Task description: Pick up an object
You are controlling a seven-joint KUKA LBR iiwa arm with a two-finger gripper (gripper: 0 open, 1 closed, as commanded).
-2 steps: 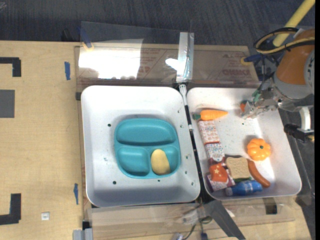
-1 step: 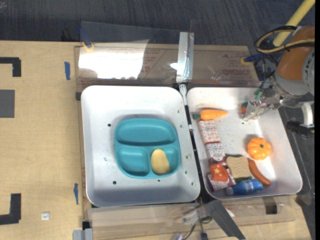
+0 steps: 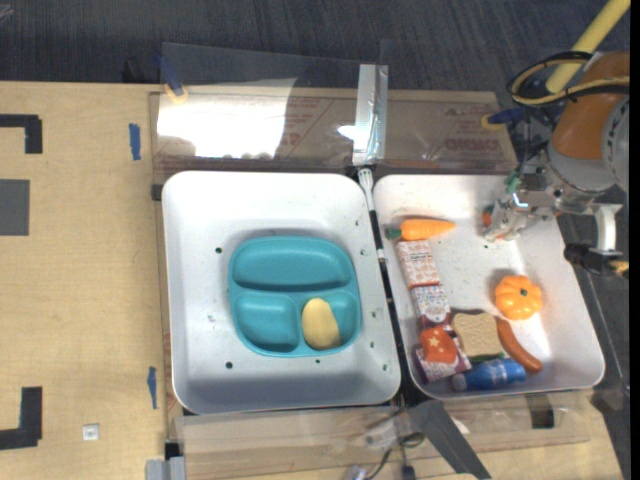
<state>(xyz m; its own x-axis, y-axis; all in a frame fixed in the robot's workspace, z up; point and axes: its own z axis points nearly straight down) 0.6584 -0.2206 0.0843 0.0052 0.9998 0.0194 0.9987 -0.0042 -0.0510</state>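
**Arm Status: Jaws Hovering at Upper Right of Right Bin**

I am reaching in from the right of the frame. My gripper point(image 3: 503, 218) is sitting over the upper right part of the right bin point(image 3: 585, 338), near its back wall. At this scale I cannot tell whether my jaws are open or closed, and I am seeing no object between them.

Candidate objects are all lying in the two bins on the counter point(image 3: 80, 298):

- Carrot point(image 3: 424, 229): lying crosswise at the upper left of the right bin, left of my gripper and apart from it.
- Snack packet point(image 3: 421, 279): lying lengthwise just below the carrot, along the bin's left wall.
- Small pumpkin point(image 3: 518, 297): sitting in the right centre of the bin, below my gripper.
- Bread slice point(image 3: 478, 333): lying below and left of the pumpkin.
- Sausage point(image 3: 519, 344): lying at a slant just right of the bread.
- Tomato point(image 3: 437, 346): resting at the lower left of the bin, beside the bread.
- Blue bottle point(image 3: 493, 374): lying on its side along the bin's front edge.

The left bin point(image 3: 190, 268) is holding a teal divided tray point(image 3: 290, 268). A potato point(image 3: 320, 323) is resting in the tray's lower right compartment.
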